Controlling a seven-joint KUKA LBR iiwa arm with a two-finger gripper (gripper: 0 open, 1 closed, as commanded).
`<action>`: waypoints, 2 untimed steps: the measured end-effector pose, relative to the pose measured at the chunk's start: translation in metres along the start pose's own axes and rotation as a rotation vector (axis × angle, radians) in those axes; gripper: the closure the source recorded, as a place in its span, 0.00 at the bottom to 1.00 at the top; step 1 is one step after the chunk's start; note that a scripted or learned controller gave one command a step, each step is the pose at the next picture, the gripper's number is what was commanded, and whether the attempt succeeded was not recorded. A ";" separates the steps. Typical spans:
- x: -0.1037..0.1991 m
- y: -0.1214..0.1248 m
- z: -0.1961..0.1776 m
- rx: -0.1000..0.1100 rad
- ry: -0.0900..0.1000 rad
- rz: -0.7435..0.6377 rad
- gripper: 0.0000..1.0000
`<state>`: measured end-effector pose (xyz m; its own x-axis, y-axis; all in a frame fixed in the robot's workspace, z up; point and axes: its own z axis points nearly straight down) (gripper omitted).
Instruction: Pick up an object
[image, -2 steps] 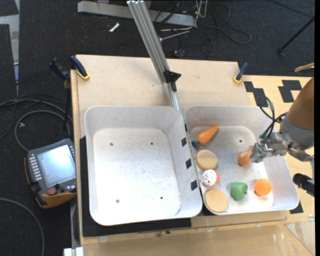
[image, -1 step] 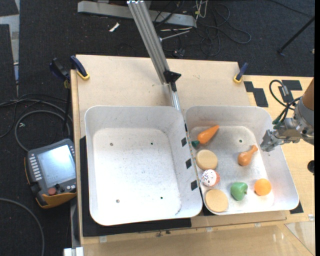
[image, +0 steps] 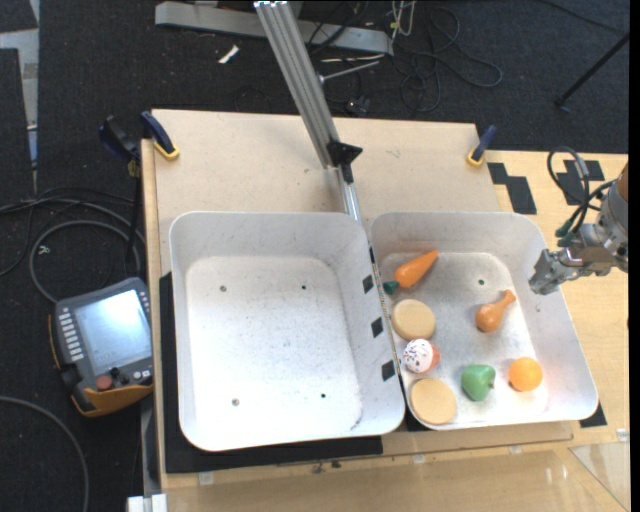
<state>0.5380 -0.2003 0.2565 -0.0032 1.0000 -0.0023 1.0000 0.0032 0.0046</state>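
Carrot (image: 416, 267) – orange, tapered, lying tilted in right bin (image: 560, 330); gripper (image: 548, 275) state unclear.

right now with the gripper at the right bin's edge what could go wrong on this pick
1. The gripper sits over the right bin wall, so a straight descent may strike the rim rather than a toy.
2. The two tan discs and speckled ball crowd the bin's left wall, leaving little finger room.
3. The orange ball and green toy look round and might roll away.
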 end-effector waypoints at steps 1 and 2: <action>0.051 0.019 0.014 0.005 0.003 -0.005 1.00; 0.104 0.045 0.013 0.002 0.003 -0.006 1.00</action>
<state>0.5824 -0.0966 0.2436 -0.0091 1.0000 0.0012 1.0000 0.0091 0.0028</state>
